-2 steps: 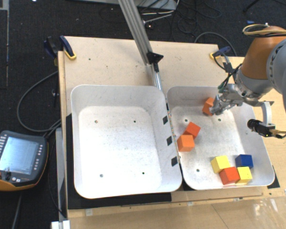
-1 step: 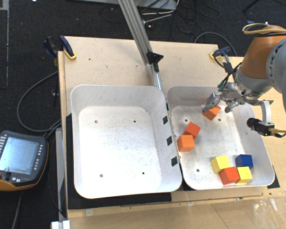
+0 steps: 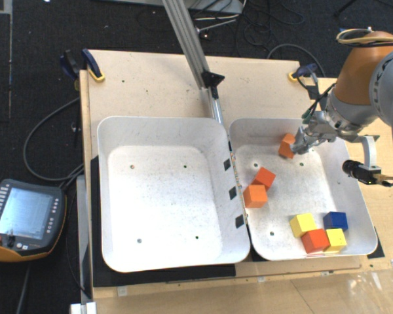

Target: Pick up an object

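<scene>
The grey arm's two-finger gripper [image 3: 300, 142] sits low over the far part of the right shallow white plastic bin [image 3: 355, 195], touching a small orange cube [image 3: 287, 146] beside it; whether the cube is between the jaws, or how they stand, cannot be told. Two more orange blocks [image 3: 260, 186] lie touching near the bin's left wall. At the near right corner cluster a yellow cube [image 3: 302, 224], a blue cube [image 3: 336, 219], a red-orange cube [image 3: 315, 240] and a second yellow cube [image 3: 336, 239], tight against the rim. Bare floor lies between the groups. The left white bin [image 3: 158, 188] sits alongside.
</scene>
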Motion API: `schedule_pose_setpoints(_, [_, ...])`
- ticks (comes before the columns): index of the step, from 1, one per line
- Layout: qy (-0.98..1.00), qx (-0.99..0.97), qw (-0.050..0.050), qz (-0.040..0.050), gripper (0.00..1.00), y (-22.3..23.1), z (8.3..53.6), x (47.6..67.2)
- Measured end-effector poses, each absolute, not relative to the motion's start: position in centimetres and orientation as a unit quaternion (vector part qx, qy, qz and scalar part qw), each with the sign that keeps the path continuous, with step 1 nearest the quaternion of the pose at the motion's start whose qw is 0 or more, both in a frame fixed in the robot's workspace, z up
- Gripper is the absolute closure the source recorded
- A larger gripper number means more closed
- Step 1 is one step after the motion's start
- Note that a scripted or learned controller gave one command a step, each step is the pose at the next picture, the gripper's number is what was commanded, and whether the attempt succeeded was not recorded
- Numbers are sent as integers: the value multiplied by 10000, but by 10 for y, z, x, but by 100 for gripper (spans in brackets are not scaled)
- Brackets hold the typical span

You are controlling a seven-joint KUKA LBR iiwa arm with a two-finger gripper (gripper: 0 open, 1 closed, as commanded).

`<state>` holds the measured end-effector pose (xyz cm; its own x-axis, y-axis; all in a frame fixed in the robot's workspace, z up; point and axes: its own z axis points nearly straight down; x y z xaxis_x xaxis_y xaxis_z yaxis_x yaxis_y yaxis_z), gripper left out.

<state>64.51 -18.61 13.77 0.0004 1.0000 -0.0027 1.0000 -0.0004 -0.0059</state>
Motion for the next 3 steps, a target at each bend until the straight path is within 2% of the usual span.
schedule_pose_setpoints(1, [-7072,-7062,288,176,100,-178,126,671])
schedule_pose_setpoints(2, [-7052,-7084,256,143,0,-177,124,672])
schedule_pose_setpoints(3, [-7067,-7075,32,22,0,-141,92,635])
